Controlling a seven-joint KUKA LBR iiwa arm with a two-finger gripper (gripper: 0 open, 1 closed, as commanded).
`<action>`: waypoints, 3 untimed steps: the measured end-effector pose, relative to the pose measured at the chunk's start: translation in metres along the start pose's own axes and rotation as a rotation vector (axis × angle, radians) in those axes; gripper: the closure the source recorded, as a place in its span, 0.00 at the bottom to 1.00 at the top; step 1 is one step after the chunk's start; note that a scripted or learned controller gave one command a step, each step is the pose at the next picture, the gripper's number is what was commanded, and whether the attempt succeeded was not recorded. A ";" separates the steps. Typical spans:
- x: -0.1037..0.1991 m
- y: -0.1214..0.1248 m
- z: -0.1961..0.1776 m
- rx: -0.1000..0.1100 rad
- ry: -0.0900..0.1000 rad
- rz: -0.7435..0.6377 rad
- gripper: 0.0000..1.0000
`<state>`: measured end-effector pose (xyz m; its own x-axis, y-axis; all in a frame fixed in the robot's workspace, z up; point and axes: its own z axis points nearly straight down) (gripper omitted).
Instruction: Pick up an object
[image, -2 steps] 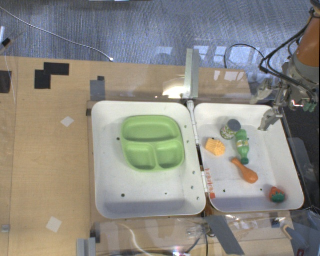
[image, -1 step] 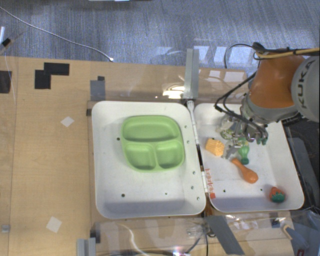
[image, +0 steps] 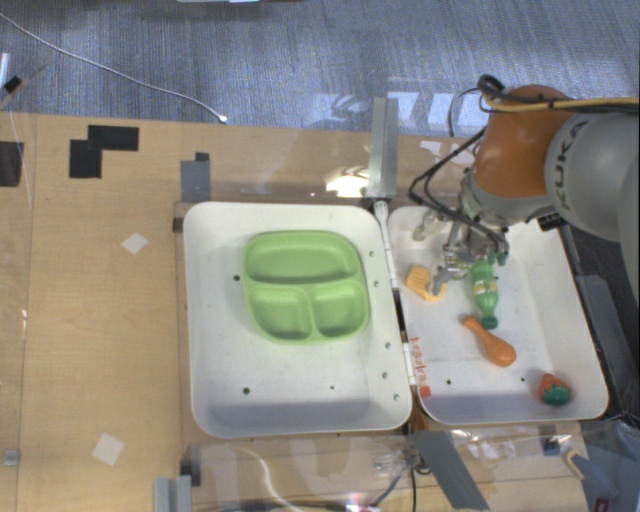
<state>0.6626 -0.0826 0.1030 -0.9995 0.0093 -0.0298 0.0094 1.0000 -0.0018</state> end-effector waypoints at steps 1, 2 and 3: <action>-0.006 0.001 -0.017 0.002 -0.020 -0.006 1.00; -0.008 0.088 -0.089 -0.005 0.012 0.107 1.00; 0.049 0.194 -0.086 -0.006 0.023 0.200 1.00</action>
<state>0.6129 0.1121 0.1867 -0.9783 0.2073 -0.0057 0.2073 0.9782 0.0077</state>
